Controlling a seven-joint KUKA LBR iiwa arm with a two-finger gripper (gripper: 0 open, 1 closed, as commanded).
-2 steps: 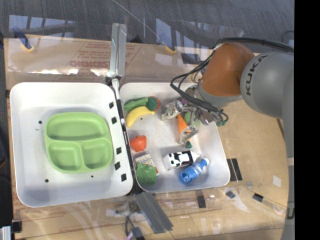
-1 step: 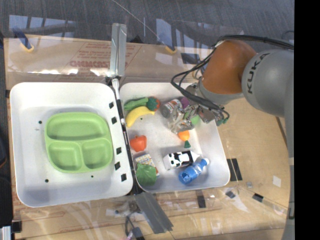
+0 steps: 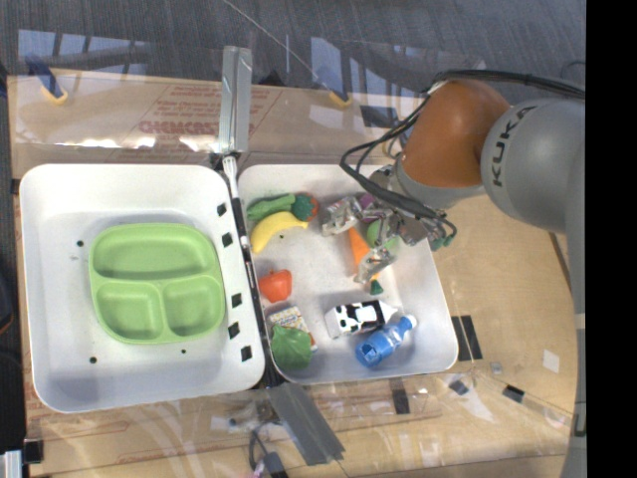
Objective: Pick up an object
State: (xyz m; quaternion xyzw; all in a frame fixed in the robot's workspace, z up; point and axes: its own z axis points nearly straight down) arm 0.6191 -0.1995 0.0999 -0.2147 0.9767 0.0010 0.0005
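right bin near edge: blue bottle, black-and-white cow toy, green leafy toy | middle: orange-red tomato toy, toy carrot beside gripper | gripper grip: cannot tell | far: banana, green vegetable | left bin: green divided tray

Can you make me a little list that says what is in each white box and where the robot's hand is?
left bin: green tray with three sections
right bin: banana, orange carrot, red-orange toy, black-and-white cow, blue bottle, leafy green toy
gripper: low over the right bin, right next to the carrot
holding something: cannot tell
arm enters from: the right
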